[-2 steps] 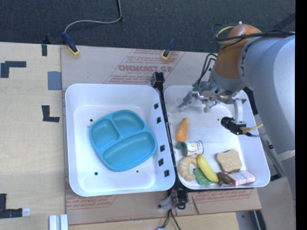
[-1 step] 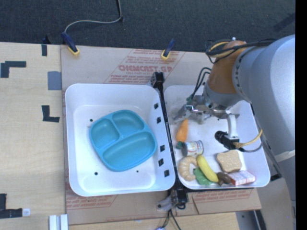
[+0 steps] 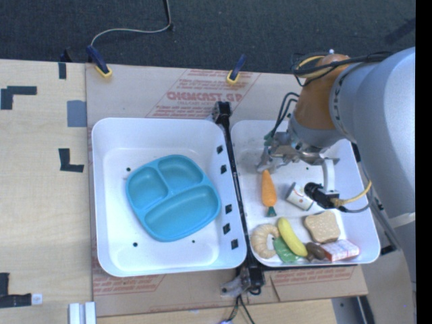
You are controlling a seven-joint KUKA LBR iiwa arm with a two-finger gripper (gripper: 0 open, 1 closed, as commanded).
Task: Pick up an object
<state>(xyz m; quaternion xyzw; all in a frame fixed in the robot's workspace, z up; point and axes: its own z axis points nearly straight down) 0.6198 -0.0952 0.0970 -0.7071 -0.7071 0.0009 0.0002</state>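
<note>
My gripper [image 3: 272, 159] hangs low in the right bin [image 3: 248, 140], near its upper left part, just above the top end of an orange toy carrot [image 3: 268, 190]. Nothing shows between its fingers. Below the carrot lie a pale bagel [image 3: 264, 239], a yellow banana [image 3: 291, 237] on a green piece, a slice of toast [image 3: 322, 226], a brown piece [image 3: 314, 250] and a red and white packet [image 3: 341, 250]. A small white cylinder with a dark end [image 3: 298, 196] lies right of the carrot.
The left bin [image 3: 108, 181] holds a blue divided plate [image 3: 173, 196]. A black divider with clips [image 3: 227, 174] runs between the bins. The grey arm [image 3: 385, 113] covers the right bin's upper right side, with cables [image 3: 337, 198] hanging over it.
</note>
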